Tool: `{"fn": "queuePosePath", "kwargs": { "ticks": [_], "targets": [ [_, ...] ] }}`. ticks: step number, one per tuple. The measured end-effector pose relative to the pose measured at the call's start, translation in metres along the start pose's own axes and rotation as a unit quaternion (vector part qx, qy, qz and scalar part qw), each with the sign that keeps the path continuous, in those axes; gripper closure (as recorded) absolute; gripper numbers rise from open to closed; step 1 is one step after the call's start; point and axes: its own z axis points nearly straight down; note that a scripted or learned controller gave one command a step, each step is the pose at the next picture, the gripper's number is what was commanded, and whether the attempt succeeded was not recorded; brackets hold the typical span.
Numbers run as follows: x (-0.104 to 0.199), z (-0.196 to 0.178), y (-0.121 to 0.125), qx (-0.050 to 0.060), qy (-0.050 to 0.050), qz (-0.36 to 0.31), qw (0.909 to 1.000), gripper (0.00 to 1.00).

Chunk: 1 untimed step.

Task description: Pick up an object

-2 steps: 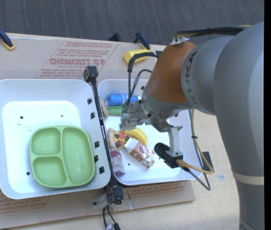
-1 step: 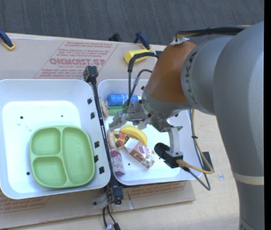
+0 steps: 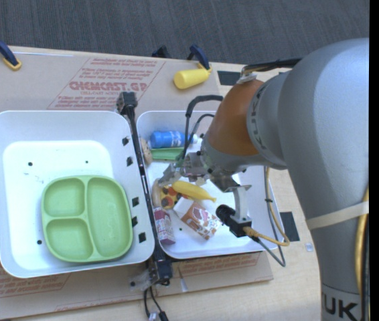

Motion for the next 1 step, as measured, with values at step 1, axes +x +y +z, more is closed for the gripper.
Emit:
{"fn": "queuePosePath", "kwargs": {
  "ticks": [1],
  "targets": [
    [0.0025,-0.008,-0.0019,0.005,0.003,-0.002,1.0,1.0]
  ]
}}
